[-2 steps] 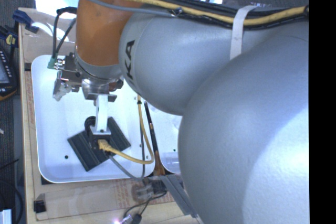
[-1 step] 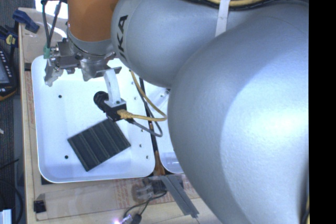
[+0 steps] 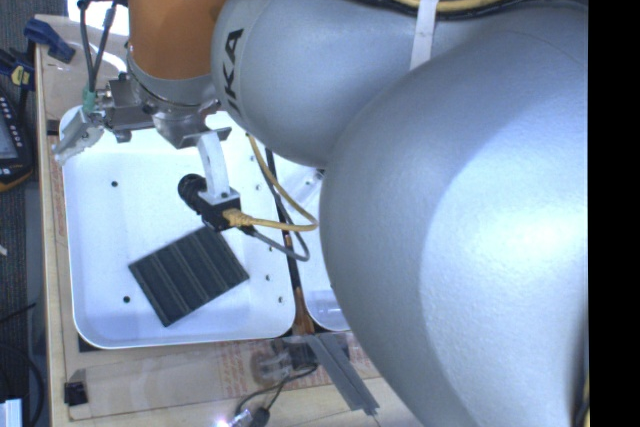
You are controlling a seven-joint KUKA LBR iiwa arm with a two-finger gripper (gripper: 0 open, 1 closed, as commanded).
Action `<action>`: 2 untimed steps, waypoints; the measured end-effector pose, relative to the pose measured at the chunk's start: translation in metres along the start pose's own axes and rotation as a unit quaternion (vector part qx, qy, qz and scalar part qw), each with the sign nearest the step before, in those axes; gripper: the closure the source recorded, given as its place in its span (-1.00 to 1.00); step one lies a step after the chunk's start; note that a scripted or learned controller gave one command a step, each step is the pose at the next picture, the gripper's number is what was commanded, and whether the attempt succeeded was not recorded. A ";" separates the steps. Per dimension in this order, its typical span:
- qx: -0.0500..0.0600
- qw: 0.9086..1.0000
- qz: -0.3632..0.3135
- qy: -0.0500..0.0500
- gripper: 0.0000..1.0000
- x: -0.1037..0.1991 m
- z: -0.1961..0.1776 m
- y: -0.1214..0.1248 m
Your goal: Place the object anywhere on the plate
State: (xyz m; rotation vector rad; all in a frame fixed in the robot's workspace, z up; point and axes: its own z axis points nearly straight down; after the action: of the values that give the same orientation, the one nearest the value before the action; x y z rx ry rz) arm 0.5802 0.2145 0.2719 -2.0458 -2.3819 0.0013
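Camera view: dark ribbed slab [image 3: 188, 277] lay flat in the left bin [image 3: 105, 225], with the gripper [image 3: 78, 129] over that bin's far left corner.

The slab rested on the bin's floor towards its near edge, its long axis running slantwise from the bin's near left to its far right, all four corners clear of the walls. The gripper stood well apart from the slab, and whether the claw was apart or together could not be told. The grey arm [image 3: 450, 215] crossed above the bin's right side and hid nearly all of the right bin [image 3: 325, 313], just beside it. A blue clamp [image 3: 48, 37] sat beyond the bin's far left corner, on the wooden bench [image 3: 150, 370].
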 end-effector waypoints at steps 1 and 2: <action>-0.001 1.000 -0.028 0.000 -1.00 -0.029 -0.102 -0.090; 0.001 0.999 -0.033 0.001 1.00 -0.025 -0.111 -0.091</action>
State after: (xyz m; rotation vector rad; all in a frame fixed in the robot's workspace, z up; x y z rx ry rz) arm 0.4948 0.1756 0.3834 -1.9634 -2.4466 0.0003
